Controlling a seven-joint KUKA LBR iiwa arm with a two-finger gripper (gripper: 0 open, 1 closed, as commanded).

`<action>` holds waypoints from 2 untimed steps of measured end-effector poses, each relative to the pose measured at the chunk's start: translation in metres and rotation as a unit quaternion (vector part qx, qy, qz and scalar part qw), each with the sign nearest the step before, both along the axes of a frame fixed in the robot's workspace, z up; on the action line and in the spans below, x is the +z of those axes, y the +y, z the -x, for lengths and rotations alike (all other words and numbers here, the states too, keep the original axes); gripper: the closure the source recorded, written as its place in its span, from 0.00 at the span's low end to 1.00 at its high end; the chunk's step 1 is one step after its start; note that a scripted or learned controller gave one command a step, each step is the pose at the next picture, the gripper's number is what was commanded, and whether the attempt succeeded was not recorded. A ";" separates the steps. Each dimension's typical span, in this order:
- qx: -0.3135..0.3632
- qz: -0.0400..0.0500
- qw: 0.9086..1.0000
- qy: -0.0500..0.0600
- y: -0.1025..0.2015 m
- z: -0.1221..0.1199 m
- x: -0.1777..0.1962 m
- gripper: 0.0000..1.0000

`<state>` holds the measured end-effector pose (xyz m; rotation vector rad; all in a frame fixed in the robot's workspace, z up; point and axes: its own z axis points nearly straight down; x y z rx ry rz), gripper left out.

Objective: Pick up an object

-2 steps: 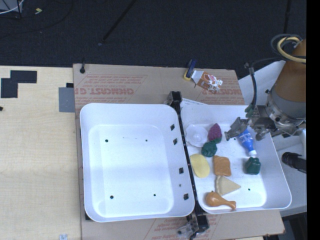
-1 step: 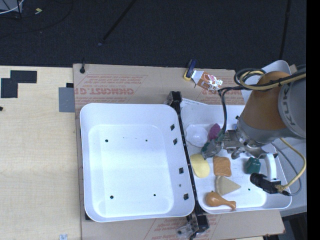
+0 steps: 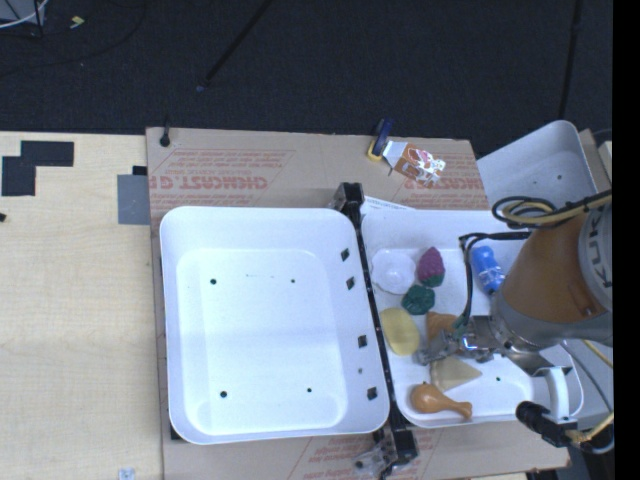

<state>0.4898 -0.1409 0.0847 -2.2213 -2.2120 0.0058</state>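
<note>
Gripper (image 3: 440, 347) low in right bin (image 3: 480, 413), among yellow lemon-shaped piece (image 3: 399, 330), orange piece (image 3: 440, 323) and cream wedge (image 3: 456, 373); claw state cannot be told.

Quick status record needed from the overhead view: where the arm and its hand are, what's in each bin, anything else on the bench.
arm: reaches in from the right, over the right bin
hand: low among the items in the right bin; grip state unclear
right bin contents: clear ball, magenta berry, dark green lump, yellow piece, blue bottle, pale wedge, orange gourd
left bin: white, shallow
bench extras: small printed packet on the cardboard behind the bins
</note>
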 end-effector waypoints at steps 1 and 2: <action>0.002 0.001 1.000 -0.003 -0.033 -0.014 0.003 0.00; 0.006 0.000 1.000 -0.004 0.033 -0.074 0.003 0.00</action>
